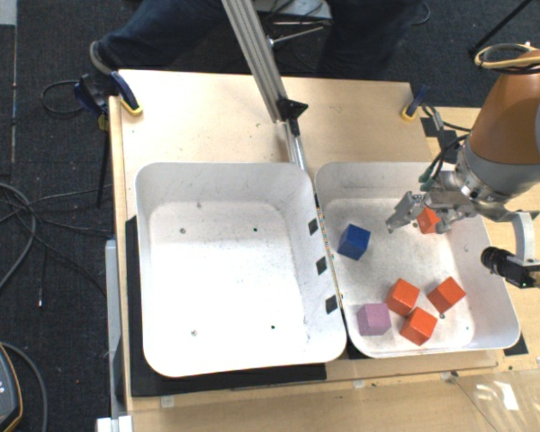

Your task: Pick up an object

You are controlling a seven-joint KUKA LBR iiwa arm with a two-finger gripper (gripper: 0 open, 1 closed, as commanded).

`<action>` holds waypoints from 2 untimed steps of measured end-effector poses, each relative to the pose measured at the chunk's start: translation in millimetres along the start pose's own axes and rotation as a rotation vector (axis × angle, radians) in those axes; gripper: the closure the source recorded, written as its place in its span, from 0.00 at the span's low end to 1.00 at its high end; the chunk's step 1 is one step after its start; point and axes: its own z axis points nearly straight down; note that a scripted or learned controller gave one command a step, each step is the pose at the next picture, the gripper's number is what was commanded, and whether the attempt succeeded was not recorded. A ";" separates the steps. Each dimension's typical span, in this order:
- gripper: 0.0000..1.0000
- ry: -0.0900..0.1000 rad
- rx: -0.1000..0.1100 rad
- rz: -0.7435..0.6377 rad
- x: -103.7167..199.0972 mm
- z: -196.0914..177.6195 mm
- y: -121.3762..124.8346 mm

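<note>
Two shallow white bins sit side by side on my table (207, 120), and the arm (513, 138) comes in from the right over the right bin (369, 183), its orange band bulking large at the frame's edge and the grey wrist angled down and to the left. From here I see the pincer (420, 214) low over the upper part of that bin, its grey fingers spread to either side of a small orange block (427, 220). The block sits right at the fingers, partly hidden by them, and I cannot tell whether it is actually gripped or only touched, nor whether it is lifted off the bin floor. A blue cube (354, 241) lies to the left of the pincer, near the bin's left wall and apart from the rest. Nearer me, in the lower part of the same bin, three orange cubes (419, 310) cluster close together, with a pale purple cube (373, 319) just beside them on the left. The left bin (162, 187) shows its speckled white floor.
</note>
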 end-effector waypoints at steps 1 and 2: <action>1.00 0.000 -0.002 -0.001 0.2 -10.1 0.7; 0.00 0.000 -0.001 -0.001 0.1 -9.6 0.5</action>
